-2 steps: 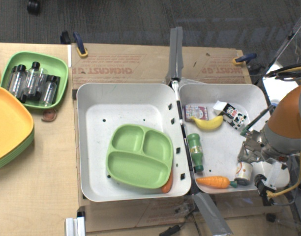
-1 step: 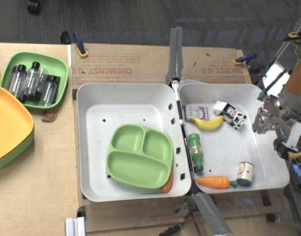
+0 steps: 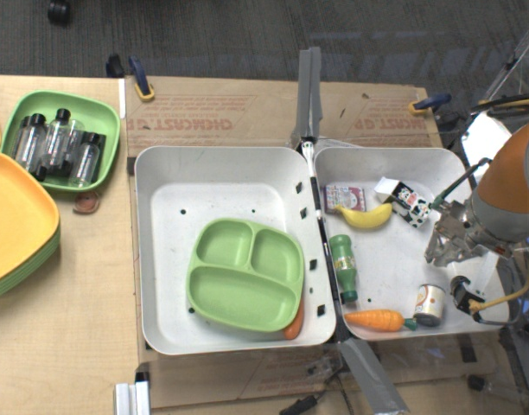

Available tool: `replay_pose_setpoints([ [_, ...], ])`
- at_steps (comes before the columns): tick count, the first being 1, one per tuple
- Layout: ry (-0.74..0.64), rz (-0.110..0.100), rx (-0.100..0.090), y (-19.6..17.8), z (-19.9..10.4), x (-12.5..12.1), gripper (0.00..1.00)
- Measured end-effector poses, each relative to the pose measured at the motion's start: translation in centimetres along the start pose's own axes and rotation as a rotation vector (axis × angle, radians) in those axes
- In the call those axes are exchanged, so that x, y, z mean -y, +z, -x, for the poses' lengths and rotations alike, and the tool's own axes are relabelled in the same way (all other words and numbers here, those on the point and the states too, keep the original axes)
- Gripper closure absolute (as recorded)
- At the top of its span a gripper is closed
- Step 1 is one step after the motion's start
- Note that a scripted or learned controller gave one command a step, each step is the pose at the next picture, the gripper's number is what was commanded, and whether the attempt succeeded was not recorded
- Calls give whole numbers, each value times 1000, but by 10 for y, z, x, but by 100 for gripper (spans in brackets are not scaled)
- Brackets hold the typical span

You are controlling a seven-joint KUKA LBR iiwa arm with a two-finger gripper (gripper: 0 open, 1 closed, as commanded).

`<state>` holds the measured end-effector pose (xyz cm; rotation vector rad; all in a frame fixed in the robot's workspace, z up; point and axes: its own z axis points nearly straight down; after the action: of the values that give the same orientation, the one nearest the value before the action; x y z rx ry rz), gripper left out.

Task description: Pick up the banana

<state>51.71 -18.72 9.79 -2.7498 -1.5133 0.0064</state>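
Observation:
The yellow banana (image 3: 366, 217) lies in the upper left part of the right bin (image 3: 394, 161), just below a pink packet (image 3: 346, 198). My gripper (image 3: 448, 245) hangs over the right side of that bin, to the right of the banana and slightly nearer the front, well apart from it. Nothing shows between its fingers.
Also in the right bin: a black-and-white carton (image 3: 406, 201), a green bottle (image 3: 342, 268), a carrot (image 3: 377, 321) and a small can (image 3: 430, 303). The left bin (image 3: 161, 232) holds a green divided plate (image 3: 247, 275). A green tray of bottles (image 3: 61, 141) and orange plates (image 3: 18, 223) sit far left.

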Motion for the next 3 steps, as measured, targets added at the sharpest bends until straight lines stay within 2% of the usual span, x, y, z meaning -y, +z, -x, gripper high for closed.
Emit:
replay_pose_setpoints([
  [1,81,0,0,8,-5,52,100],
  [2,276,1,0,7,20,-14,100],
  [3,157,0,-1,8,-16,58,100],
])
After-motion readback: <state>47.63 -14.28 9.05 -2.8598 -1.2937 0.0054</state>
